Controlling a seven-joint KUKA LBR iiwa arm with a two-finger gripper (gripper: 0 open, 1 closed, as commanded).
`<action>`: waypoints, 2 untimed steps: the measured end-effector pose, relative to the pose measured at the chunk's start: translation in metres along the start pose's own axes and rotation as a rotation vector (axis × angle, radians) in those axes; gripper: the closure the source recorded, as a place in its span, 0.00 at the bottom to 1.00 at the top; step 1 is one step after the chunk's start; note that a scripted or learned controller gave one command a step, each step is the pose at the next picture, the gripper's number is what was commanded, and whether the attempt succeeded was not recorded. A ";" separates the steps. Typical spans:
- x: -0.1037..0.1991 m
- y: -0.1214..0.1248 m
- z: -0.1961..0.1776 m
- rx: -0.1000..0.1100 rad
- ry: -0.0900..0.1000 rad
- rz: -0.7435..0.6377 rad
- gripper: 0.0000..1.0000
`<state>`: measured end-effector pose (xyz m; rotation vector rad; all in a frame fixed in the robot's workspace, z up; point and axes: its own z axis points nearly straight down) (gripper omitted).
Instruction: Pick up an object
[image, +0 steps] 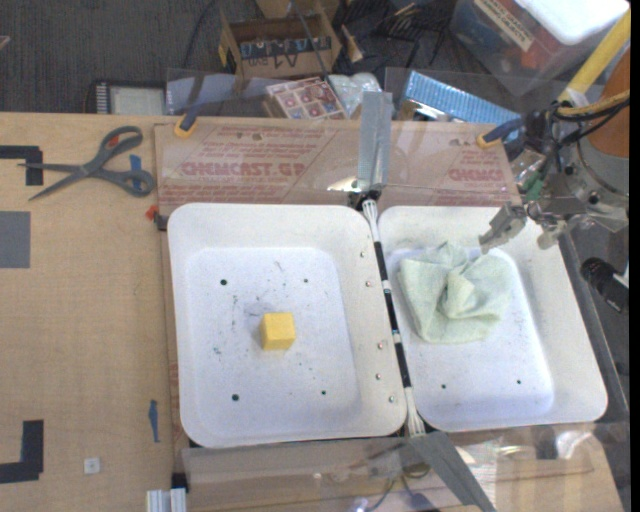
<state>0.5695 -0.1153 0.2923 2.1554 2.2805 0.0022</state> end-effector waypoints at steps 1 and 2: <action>0.017 0.019 -0.076 0.002 0.001 -0.063 0.00; 0.005 0.013 0.067 0.002 0.001 -0.297 0.00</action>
